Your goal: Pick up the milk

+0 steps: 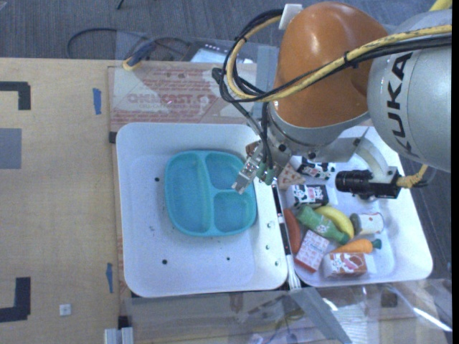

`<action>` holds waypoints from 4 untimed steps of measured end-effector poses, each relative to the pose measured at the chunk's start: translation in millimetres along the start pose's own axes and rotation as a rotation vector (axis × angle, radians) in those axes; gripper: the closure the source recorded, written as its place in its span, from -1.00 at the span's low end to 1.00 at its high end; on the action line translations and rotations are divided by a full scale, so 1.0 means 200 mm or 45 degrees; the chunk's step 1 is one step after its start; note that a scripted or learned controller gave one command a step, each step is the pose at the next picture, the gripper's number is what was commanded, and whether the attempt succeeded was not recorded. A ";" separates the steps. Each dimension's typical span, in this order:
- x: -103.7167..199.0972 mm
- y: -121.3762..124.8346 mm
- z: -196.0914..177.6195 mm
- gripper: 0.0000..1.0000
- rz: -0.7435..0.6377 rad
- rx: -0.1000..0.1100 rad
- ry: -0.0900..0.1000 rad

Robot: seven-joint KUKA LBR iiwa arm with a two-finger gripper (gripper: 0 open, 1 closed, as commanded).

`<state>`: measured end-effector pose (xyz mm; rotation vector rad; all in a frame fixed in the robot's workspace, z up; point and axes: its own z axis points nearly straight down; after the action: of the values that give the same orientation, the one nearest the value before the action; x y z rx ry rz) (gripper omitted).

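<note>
Closest up was the arm's orange band (330,63), hanging high over the seam between the two bins, with yellow and black cables (251,56) looped around it. Below it the claw (249,175) reached down to the left and hung over the right edge of the blue plate (193,192) in the left bin (136,213). Nothing could be seen in its grip, and whether it was spread or pressed together could not be told from this angle.

Lower down, the milk (310,193), a small carton with black cow patches, lay in the right bin (417,260) just across the divider from the claw, near that bin's upper left and partly under the wrist. Around it lay a green bottle (319,222), a banana (338,219), a carrot (356,247) and a red and white box (311,251). Both bins sat on the tabletop (57,192).

By my reading the pick was not yet done: the milk rested among the other toys, apart from the claw. What seemed left was nearly everything: bring the claw over the right bin, come down on the carton, close and lift
</note>
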<state>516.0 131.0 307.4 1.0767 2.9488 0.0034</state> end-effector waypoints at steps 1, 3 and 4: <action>0.13 0.00 -0.50 1.00 -0.265 -0.002 -0.002; -0.08 -0.37 -0.04 1.00 -0.992 0.000 -0.001; -0.34 -0.50 0.11 1.00 -1.142 0.000 -0.002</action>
<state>503.1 10.3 284.8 -0.3086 3.1219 0.0009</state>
